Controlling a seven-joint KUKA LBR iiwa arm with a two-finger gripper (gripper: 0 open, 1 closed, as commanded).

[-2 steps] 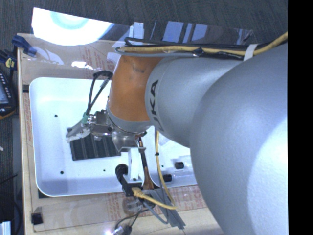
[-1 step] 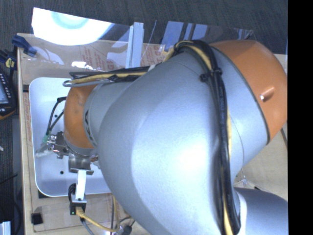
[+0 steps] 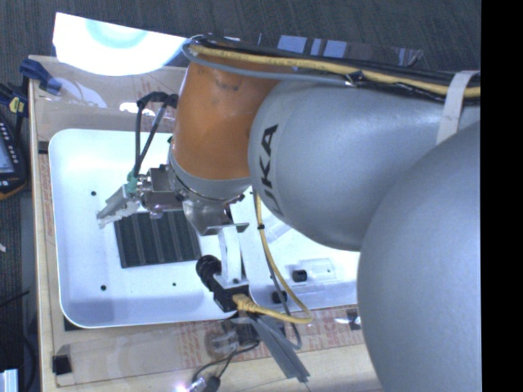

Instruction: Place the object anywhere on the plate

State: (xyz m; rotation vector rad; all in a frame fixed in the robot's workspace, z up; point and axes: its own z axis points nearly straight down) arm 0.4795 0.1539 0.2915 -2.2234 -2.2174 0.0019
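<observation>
Arm (image 3: 343, 153) hides the plate; whether anything is held, I cannot tell.
Gripper (image 3: 118, 205) at nine o'clock over the bin (image 3: 73, 219); a release here would likely miss.

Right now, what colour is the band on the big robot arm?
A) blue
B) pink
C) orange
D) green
C: the band above the wrist is orange, between the grey arm and the gripper over the left bin.
</observation>
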